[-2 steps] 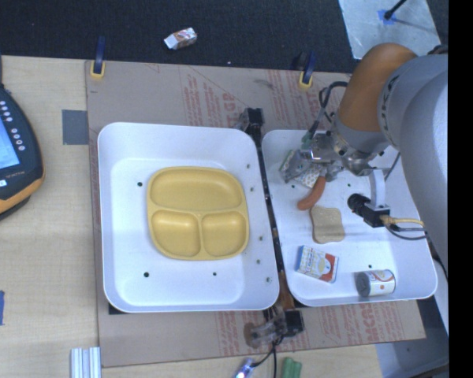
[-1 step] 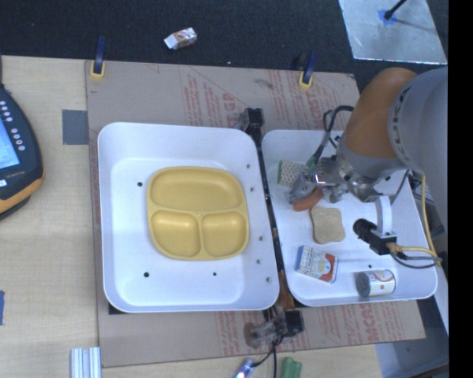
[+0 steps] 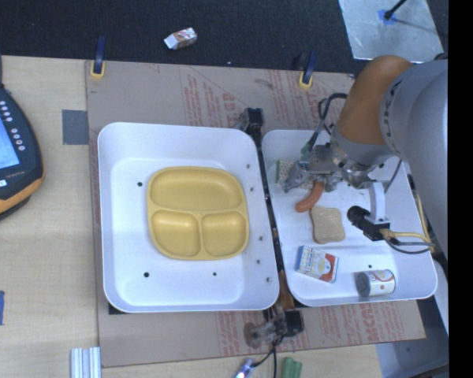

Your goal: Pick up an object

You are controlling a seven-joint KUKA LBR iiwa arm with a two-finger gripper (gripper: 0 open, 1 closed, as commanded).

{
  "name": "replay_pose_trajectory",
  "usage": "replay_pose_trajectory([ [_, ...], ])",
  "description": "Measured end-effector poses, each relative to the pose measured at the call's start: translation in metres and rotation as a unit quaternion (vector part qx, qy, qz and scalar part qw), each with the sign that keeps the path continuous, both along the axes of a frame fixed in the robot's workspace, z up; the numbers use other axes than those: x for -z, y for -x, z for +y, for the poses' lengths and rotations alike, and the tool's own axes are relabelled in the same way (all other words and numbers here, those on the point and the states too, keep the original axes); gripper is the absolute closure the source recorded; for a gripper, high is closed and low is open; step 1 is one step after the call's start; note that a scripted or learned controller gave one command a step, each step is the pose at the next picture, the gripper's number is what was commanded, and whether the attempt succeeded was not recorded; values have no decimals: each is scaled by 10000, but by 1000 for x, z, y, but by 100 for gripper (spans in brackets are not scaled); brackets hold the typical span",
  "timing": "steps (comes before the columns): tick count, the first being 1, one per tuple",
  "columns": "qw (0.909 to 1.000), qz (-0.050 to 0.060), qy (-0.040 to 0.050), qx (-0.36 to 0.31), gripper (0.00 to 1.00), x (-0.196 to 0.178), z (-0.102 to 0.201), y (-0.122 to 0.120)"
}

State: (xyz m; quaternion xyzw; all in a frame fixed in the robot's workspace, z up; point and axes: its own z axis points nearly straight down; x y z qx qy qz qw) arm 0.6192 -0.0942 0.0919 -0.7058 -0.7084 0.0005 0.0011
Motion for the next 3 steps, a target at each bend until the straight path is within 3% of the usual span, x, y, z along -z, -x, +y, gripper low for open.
replay_pose_trajectory([
  [1,10000,-1,-1,-7,0,0,-4,-37],
  [3,10000,9,9,-5,0,0,-18,55],
])
